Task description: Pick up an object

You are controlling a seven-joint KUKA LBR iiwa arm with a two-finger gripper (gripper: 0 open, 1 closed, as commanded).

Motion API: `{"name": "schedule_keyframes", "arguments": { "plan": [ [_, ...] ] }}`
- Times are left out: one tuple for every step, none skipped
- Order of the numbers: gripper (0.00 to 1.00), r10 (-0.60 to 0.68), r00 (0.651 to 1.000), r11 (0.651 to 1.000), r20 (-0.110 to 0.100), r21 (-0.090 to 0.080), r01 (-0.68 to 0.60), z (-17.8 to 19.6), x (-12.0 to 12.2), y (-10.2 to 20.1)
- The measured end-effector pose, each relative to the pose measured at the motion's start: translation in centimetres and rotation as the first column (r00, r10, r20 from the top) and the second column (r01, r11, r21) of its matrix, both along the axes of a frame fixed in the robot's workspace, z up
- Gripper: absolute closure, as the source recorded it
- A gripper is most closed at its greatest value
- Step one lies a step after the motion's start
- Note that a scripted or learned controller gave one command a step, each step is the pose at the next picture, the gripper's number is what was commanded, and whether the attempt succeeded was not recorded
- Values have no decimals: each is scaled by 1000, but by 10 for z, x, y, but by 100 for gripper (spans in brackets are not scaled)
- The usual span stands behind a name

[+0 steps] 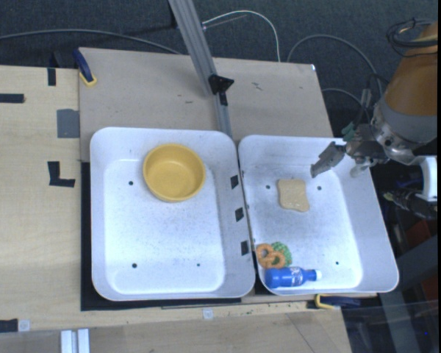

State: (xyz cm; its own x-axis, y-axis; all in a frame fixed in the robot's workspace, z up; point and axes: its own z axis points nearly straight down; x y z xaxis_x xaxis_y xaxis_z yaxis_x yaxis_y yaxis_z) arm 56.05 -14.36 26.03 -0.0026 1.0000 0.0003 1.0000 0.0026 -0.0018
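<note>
Overhead, two white bins [95,197] on a wooden bench [29,197], jaws' state indiscernible.

Tan bread slice [292,195] flat in right bin [367,219]

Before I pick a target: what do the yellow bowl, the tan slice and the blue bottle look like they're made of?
Yellow bowl: probably plastic, smooth, one even colour with a soft sheen. Tan slice: looks like toy bread, matte, perhaps foam or plastic; too small to tell. Blue bottle: likely glossy plastic, pale cap end, lying on its side.
</note>
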Motion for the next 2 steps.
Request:
{"name": "schedule_keyframes", "arguments": {
  "plan": [
    [0,0,1000,1000,1,0,0,0,0,0],
    [0,-1,1000,1000,-5,0,1,-58,8,-2]
  ]
}}
